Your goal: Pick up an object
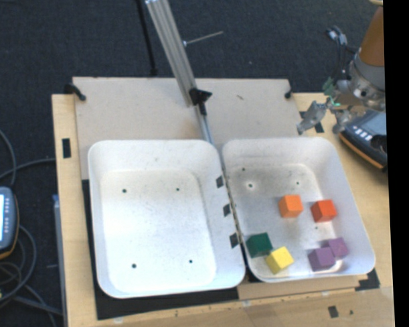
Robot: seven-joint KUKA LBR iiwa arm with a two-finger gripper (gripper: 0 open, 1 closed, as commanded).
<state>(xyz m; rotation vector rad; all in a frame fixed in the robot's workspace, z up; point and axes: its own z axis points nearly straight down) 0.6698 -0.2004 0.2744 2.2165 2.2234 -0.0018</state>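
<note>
Six small blocks crowd the near end of the right bin (338, 163): yellow block (281, 259), green block (259, 244) and two purple blocks (328, 254) by the rim, orange block (291, 205) and red block (324, 210) behind. Its far half lies open. Beyond the far rim, the gripper (317, 118) hangs apart from the blocks, fingers' state unclear.

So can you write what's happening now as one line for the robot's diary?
tool: above right bin's far corner, holding nothing | blocks: six in right bin | left bin: no blocks | pick: not started
</note>
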